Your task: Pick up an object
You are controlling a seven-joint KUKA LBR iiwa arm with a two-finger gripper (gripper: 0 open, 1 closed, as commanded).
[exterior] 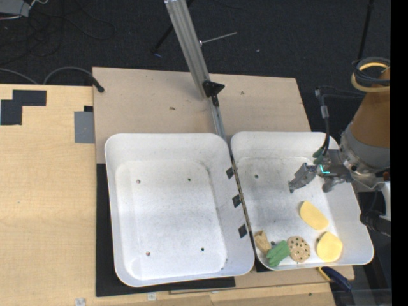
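Left shallow white plastic bin [127,171] sits on the pale wooden worktop [44,190]. Right shallow white plastic bin [268,146] holds its objects toward 5 o'clock: small tan lump [261,240], crumpled green piece [278,253], round brown speckled cookie [298,248], two yellow oval pieces [313,215] [329,246]. Grey two-finger claw [312,178] hangs at 3 o'clock, fingers spread apart, gripping nothing, above the upper yellow oval.

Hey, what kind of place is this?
Probably a robotics lab: a grey robot arm with an orange band, two shallow white plastic bins on a bench, loose black cables on the dark floor.
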